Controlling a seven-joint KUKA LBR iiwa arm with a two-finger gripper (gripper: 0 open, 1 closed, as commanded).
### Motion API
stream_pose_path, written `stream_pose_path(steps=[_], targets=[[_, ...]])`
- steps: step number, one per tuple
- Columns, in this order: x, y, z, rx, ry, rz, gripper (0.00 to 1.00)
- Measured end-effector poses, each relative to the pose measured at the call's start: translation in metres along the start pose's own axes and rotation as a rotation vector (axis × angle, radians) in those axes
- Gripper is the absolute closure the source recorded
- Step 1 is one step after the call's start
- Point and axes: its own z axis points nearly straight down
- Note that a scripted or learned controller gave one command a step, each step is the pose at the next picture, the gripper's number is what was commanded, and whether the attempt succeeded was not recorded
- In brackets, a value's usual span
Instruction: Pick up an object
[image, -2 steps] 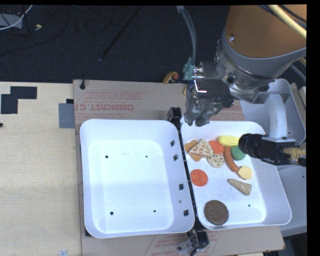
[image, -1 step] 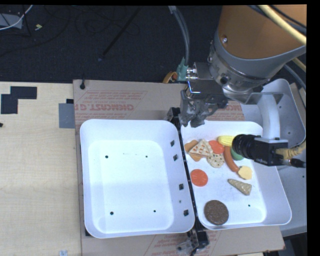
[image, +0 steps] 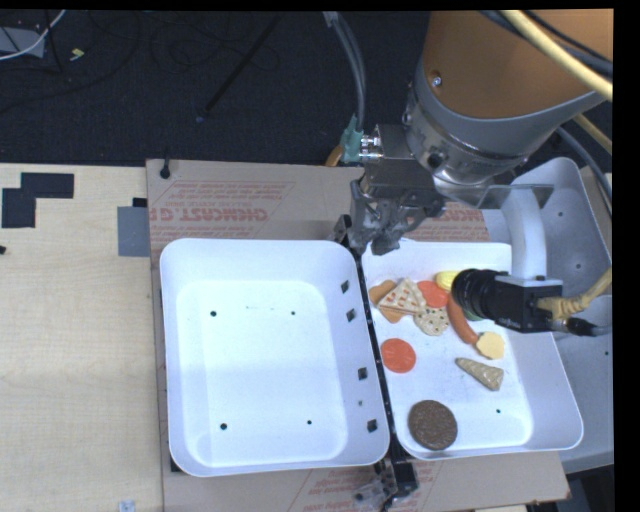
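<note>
The right bin (image: 540, 420) holds several toy foods. Among them are a tan waffle wedge (image: 405, 297), a round cracker (image: 432, 320), a red slice (image: 399, 355), a brown cookie (image: 433, 424), an orange sausage (image: 462, 322), a yellow chunk (image: 490, 345) and a tan wedge (image: 481, 373). My gripper (image: 385, 232) hangs over the far left corner of that bin, just behind the waffle wedge and above it. I see nothing held in it.
The left bin (image: 180, 300) lies beside the right one, and they share a black-clipped edge (image: 362, 340). A black cylindrical device (image: 497, 299) with a cable reaches over the right bin from the right. Cardboard (image: 250, 205) underlies both bins.
</note>
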Motion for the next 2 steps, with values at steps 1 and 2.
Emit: stream_pose_path(steps=[1,2], targets=[[0.0097,0.0001,0.0000,0.000,0.000,0.000,1.00],[0.0174,0.0001,0.0000,0.000,0.000,0.000,1.00]])
